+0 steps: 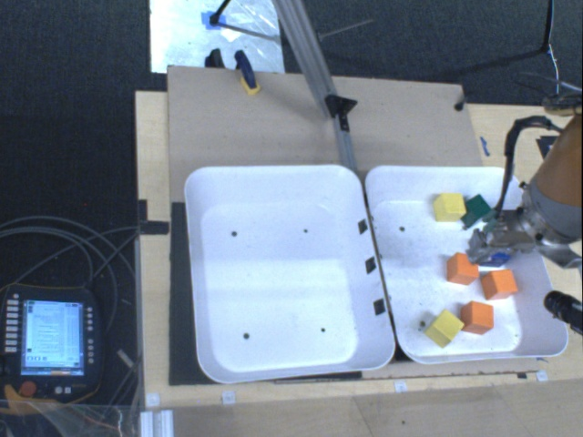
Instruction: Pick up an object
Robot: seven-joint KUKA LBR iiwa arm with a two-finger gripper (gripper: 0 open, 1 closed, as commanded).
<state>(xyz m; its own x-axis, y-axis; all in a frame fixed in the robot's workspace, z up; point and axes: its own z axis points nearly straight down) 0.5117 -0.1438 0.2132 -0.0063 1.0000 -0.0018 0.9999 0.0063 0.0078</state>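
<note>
The table (pixel 410 116) carries two white bins side by side; the left bin (pixel 282 271) holds nothing to grasp, and the right bin (pixel 401 244) holds every candidate for the pick. The arm (pixel 560 189) reaches over that bin's right edge, and its gripper (pixel 492 241) hangs low near the middle of the right side, just above an orange block (pixel 461 269). I cannot tell how the jaws stand; they blur into a bluish patch beneath them.

Two more orange blocks (pixel 498 284) (pixel 477 316) lie toward the bin's near right corner, a yellow block (pixel 444 327) at its near edge, another yellow block (pixel 448 207) and a dark green block (pixel 475 210) near the far edge.

The blocks look small, stiff and light, probably foam or wood, unlikely to crush or slip. Flat opposite faces offer the best hold.

No brand or lettering on them is readable.
</note>
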